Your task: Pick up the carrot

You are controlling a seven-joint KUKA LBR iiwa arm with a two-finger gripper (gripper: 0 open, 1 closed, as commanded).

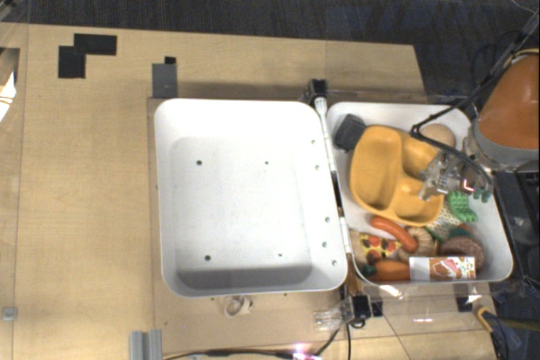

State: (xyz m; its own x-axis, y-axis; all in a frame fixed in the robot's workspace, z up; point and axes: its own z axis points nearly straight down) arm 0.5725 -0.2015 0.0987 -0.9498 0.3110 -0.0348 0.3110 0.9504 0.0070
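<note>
Orange plastic carrot (pixel 391 270), probably light, stiff, slick; lies at 7 o'clock of pincer (pixel 434 187); grip mid-body. Pincer spread unreadable.

Even, soft overhead light, mild glare on the left bin (pixel 245 190), faint shadows, slight overall blur.

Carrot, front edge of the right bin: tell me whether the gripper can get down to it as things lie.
Probably yes, though it is tight. The carrot lies uncovered from above, but a sausage sits just behind it and a small carton lies at its right end. The gripper is over the yellow dish.
</note>
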